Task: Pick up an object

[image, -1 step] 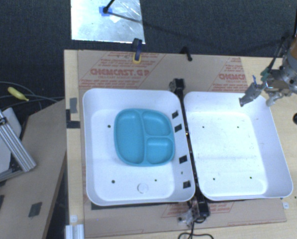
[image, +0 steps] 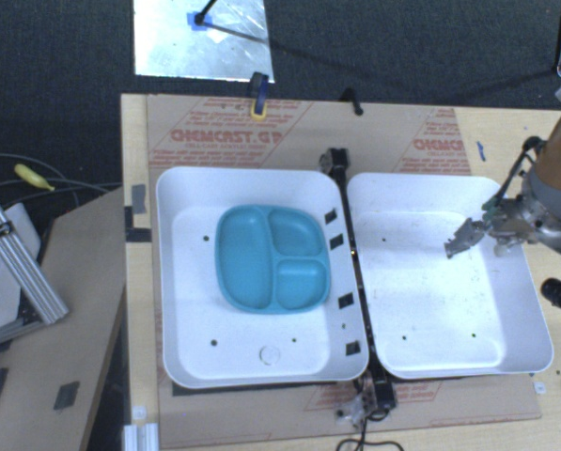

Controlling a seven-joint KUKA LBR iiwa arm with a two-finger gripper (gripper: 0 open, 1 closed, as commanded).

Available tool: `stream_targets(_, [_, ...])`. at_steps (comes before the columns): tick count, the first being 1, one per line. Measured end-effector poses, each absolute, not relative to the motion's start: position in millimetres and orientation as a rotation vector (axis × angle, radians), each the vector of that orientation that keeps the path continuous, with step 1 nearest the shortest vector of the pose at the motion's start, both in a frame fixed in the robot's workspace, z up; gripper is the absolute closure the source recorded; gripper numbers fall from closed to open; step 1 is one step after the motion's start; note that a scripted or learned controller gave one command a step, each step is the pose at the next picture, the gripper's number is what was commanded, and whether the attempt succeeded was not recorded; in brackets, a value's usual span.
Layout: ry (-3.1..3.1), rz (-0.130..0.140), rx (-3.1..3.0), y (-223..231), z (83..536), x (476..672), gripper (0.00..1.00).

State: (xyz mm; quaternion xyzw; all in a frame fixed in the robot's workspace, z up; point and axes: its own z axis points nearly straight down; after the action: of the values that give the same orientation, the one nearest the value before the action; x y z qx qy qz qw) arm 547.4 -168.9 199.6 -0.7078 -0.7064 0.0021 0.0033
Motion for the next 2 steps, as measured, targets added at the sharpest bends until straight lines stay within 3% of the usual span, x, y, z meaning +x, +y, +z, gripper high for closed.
stream_targets(1, [-2.242, -0.015, -2.209, -64, 297, 535.5, 0.0])
stream_targets(2, [-2.237, -0.008, -2.204, 39, 280, 559.1, 0.0])
